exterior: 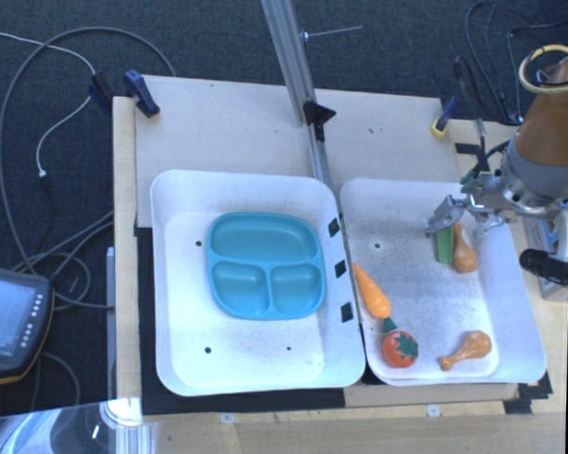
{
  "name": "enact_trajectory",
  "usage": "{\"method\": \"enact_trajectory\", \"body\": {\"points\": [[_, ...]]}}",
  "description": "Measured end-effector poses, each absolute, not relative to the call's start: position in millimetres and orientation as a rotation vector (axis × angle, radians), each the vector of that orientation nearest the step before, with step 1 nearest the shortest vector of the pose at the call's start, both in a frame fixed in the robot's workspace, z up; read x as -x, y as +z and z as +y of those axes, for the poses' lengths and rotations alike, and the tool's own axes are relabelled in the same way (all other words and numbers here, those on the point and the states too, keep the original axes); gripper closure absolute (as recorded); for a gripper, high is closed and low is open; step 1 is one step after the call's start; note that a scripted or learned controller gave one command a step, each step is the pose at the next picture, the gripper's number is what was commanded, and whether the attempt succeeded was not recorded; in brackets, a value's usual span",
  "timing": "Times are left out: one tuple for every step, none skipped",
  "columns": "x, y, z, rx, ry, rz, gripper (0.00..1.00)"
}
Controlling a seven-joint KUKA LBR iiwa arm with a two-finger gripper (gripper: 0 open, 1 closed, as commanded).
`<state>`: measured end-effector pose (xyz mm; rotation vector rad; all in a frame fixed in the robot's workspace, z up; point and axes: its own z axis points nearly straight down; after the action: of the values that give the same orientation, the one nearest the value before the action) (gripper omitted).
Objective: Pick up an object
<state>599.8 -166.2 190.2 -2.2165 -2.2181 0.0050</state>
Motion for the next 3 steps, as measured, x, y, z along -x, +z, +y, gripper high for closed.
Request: {"method": "enact_trajectory", "body": {"points": [[-597.9, 127, -161, 2.215, 0.006, -2.216, 0.00], [-600.7, 143, -162, 2.222, -0.004, -2.222, 1.00], [-598.3, 207, -165, 2.226, -0.007, -2.228, 1.00]]}}
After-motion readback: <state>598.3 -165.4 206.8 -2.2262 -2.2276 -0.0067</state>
